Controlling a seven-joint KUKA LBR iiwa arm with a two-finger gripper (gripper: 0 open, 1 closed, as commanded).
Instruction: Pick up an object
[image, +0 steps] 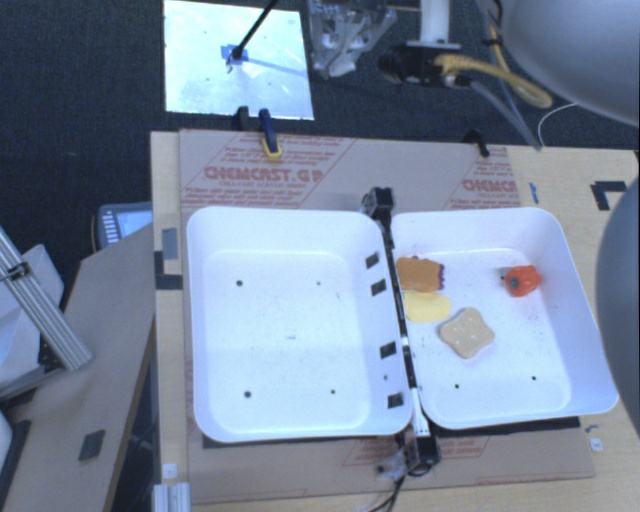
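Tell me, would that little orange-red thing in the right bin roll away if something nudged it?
Quite possibly. The orange-red piece looks rounded and stubby, with a dark spot on one side, so a nudge might set it rolling or spinning on the smooth right bin. It looks small, so it is probably light. By contrast, the toast-shaped piece lies flat and would more likely slide.

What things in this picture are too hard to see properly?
- The gripper, camera view: cut off by the top edge and blurry, so its pose is unclear.
- The arm: only a blurred grey part, cut by the top and right edges.
- The orange-brown piece in the right bin: too small to identify.
- The red object: too small to name.
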